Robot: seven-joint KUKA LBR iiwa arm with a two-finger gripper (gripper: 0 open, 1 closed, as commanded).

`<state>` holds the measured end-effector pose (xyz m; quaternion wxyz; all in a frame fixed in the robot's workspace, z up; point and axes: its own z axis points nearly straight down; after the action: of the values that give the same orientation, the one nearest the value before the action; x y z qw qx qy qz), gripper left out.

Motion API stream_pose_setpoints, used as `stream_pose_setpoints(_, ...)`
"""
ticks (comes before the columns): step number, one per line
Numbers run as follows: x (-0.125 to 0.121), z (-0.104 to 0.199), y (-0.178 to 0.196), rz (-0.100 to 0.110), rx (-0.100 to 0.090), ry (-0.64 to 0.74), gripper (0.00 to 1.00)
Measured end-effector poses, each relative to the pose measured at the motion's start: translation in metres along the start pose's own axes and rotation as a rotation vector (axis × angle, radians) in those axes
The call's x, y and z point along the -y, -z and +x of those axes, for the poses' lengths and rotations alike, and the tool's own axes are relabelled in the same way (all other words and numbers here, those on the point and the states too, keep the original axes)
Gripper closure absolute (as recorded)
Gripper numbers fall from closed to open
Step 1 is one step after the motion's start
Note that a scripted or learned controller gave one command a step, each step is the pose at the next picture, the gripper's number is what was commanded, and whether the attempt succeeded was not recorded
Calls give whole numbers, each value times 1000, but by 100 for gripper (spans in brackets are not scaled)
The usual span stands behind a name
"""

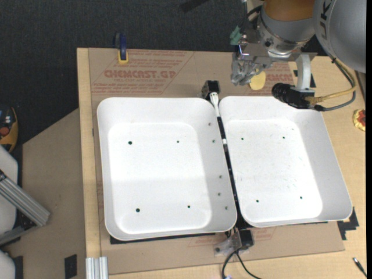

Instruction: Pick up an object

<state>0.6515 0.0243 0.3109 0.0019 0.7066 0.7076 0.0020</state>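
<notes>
Above the far rim of the right shallow white plastic bin [325, 156], the metal two-finger pincer [245, 74] hangs raised, a small pale yellow rounded object [257, 81] just beside its tips; whether it is gripped, I cannot tell. Judged: lift stage; next, confirm hold.
</notes>
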Motion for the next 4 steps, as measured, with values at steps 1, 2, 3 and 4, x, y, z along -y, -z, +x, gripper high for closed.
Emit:
stream_pose_setpoints(1,-16,-92,65,-6,7,-10,100)
stream_pose_setpoints(2,-14,-71,-13,14,-1,0,100)
stream_pose_setpoints(3,6,-65,14,6,0,0,100)
stream_pose_setpoints(4,19,-54,6,8,0,0,100)
